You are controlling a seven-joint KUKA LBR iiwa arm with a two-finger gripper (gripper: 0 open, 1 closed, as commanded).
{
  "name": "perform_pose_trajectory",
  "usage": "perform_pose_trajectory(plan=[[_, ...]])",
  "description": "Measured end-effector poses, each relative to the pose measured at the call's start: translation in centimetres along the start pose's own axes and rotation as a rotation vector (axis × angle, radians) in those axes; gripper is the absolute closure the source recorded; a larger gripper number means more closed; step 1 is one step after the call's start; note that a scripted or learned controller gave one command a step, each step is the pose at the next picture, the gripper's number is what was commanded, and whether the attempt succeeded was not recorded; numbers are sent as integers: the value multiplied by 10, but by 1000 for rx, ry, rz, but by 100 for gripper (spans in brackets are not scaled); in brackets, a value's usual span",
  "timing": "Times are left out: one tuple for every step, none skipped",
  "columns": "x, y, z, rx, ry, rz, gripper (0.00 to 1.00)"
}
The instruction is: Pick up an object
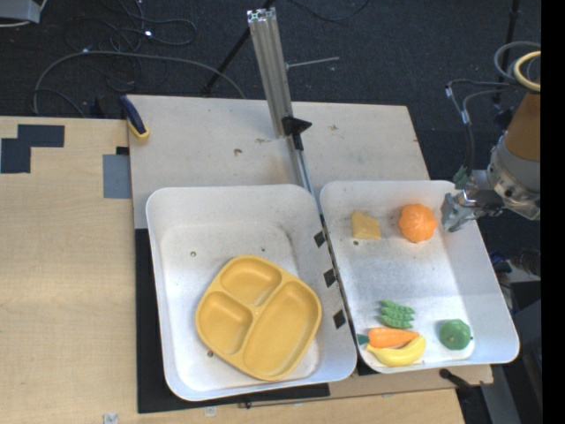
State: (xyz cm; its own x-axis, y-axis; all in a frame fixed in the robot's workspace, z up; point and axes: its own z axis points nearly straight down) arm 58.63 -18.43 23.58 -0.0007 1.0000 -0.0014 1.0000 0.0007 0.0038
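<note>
Gripper (457,208): mine, metal, beside round orange (418,223); I cannot tell its state.
Tray (259,317): yellow, three-sectioned, smooth plastic.

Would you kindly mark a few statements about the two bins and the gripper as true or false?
1. The yellow tray lies in the left bin. True.
2. The orange is in the left bin. False: it is in the right bin.
3. The gripper holds the orange. False: it is beside it, at the bin's right edge.
4. The banana lies by the carrot. True.
</note>
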Motion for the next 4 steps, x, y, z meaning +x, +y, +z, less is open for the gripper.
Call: perform_pose_trajectory(plan=[[61, 10, 3, 6, 3, -5, 100], [111, 19, 13, 8, 3, -3, 100], [160, 12, 18, 9, 3, -4, 100], [207, 13, 7, 6, 2, -4, 100]])
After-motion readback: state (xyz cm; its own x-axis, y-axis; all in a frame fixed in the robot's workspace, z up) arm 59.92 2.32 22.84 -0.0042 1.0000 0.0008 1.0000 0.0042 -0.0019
